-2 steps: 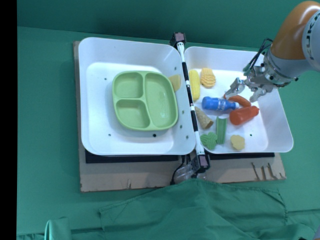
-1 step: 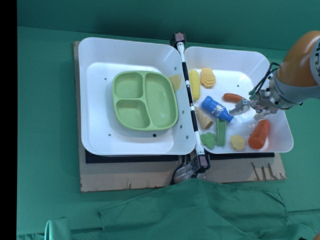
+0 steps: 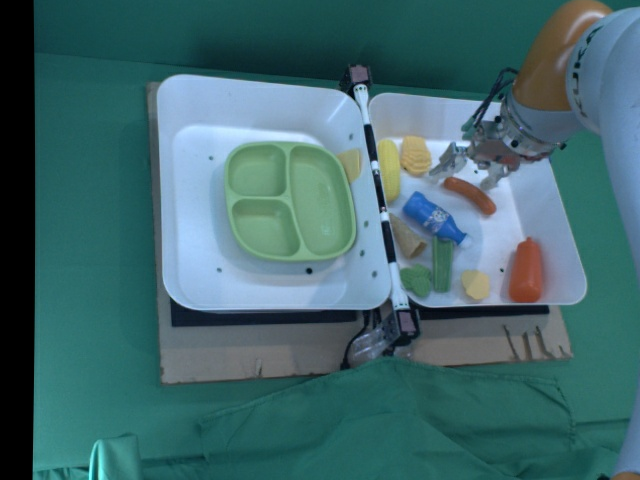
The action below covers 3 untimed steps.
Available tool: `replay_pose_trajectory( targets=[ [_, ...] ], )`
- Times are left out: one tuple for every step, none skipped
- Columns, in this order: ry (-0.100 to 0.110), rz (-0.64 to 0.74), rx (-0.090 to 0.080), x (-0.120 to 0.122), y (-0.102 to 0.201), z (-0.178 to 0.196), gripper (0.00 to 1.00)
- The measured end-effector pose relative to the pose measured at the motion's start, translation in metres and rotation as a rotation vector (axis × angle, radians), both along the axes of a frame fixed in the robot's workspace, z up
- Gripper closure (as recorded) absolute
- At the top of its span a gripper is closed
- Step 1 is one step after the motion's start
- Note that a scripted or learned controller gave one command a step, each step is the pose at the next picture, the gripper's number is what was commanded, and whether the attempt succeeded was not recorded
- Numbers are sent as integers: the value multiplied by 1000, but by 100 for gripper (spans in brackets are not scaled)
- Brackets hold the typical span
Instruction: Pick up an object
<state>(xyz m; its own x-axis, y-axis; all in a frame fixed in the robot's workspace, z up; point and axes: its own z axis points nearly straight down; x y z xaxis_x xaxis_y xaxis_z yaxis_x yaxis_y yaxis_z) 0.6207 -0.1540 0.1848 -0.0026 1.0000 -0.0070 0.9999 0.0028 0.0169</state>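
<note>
Spread open and grasping nothing, the tool (image 3: pixel 470 162) hangs just above the sausage (image 3: pixel 470 195) in the right bin (image 3: pixel 560 238), the blue bottle (image 3: pixel 434 218) beside that sausage, the green plate (image 3: pixel 290 201) well apart.

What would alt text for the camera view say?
The arm's pincer hovers open above a sausage in the right bin, among toy foods and a blue bottle. The left bin holds a green divided plate.

Sausage (image 3: pixel 470 195): corn (image 3: pixel 415 154) and bottle (image 3: pixel 434 217) crowd its left; bare floor right, toward the bin wall (image 3: pixel 560 218).
</note>
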Motion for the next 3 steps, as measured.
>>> replay_pose_trajectory(
  targets=[
    [-9, -7, -2, -1, -3, 15, 100],
    [3, -7, 4, 5, -34, 1, 100],
    [8, -6, 3, 14, -26, 3, 100]
  ],
)
